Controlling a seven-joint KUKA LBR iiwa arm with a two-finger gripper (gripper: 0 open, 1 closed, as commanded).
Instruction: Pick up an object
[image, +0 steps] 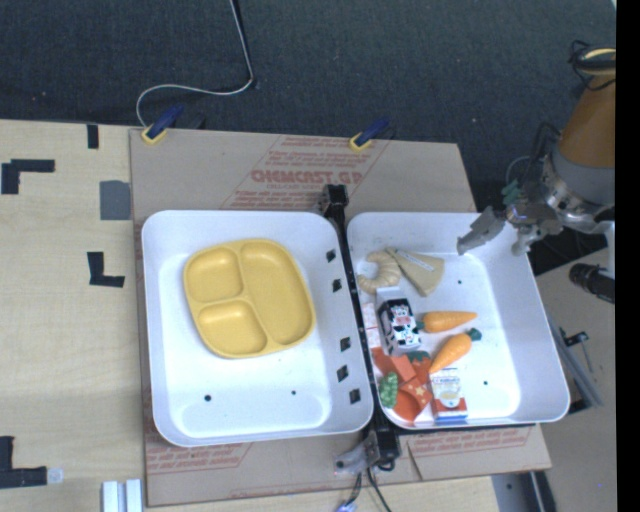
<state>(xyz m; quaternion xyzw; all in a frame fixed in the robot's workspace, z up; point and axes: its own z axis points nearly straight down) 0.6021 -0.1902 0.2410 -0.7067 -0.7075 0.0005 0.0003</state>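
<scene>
The right bin (520, 330) holds several small items. Two orange carrots (448, 321) (450, 351) lie near its middle. Beige food pieces (404, 268) sit toward the back left. A black-and-white toy (400, 322) lies beside the divider, with red and orange pieces (398, 385) and a small carton (448, 390) at the front. My gripper (500, 236) hangs over the bin's back right corner, well apart from all items. It is open, with nothing between its fingers (476, 234).
The left bin (170, 390) contains a yellow divided plate (248, 297). Black clips (345, 345) run along the divider between the bins. A brown cardboard sheet (250, 170) lies under both bins. A white cable (200, 90) loops behind.
</scene>
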